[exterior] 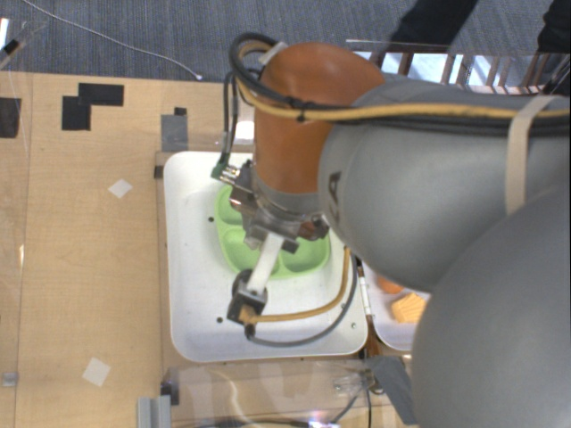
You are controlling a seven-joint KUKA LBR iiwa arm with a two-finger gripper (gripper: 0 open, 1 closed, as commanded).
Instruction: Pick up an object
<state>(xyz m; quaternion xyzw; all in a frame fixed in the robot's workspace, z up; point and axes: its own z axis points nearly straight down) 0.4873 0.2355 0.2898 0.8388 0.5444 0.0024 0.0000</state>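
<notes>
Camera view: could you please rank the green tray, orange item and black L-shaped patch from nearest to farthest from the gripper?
1. Green tray, in the left bin, directly under the gripper.
2. Orange item, in the right bin.
3. Black L-shaped patch, on the bench, far upper left.

A pale green dish (230, 237) lies flat in the left bin (192, 275), around its middle and a little towards the far side. It has rounded corners and shallow hollows parted by ridges, and it is only partly in view. In the right bin (385, 331) a yellow-orange textured piece (410, 308) lies just beside a smaller orange bit (389, 284). Both are partly hidden.
</notes>
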